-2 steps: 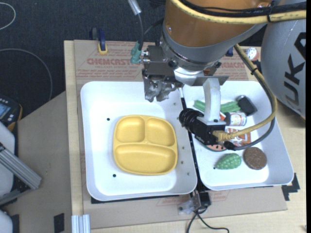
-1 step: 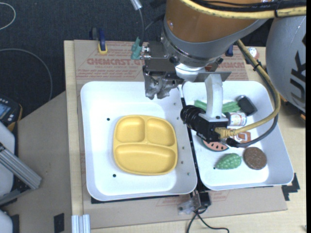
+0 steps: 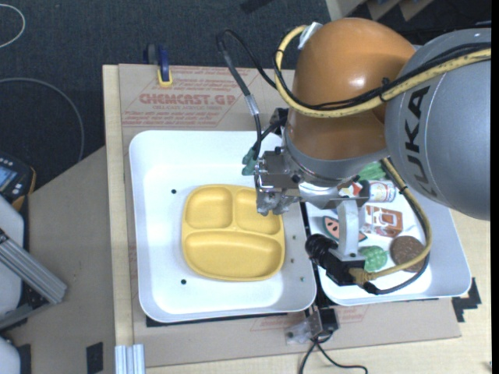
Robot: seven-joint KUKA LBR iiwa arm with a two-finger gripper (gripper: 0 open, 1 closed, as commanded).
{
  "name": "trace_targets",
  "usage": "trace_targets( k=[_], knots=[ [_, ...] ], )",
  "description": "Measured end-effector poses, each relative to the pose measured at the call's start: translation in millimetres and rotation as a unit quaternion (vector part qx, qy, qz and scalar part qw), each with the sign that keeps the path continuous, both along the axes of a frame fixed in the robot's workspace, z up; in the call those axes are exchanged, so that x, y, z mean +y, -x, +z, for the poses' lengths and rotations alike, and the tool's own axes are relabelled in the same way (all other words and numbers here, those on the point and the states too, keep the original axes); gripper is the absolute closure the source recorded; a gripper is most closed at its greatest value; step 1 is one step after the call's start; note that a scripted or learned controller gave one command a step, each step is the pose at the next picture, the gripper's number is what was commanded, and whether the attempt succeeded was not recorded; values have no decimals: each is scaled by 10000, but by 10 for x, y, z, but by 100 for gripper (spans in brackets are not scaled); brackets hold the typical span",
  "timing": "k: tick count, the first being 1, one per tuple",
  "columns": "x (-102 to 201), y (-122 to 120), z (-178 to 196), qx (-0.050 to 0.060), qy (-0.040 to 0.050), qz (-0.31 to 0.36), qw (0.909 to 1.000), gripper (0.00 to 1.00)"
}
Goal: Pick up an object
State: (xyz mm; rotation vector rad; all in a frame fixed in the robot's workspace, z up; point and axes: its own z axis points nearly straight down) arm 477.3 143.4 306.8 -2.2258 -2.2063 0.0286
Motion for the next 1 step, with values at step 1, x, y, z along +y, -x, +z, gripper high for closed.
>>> trace_targets(
  k=[1],
  knots=[
    [-1087,-30,1054,-158,-31,-17,9999,100]
  ],
)
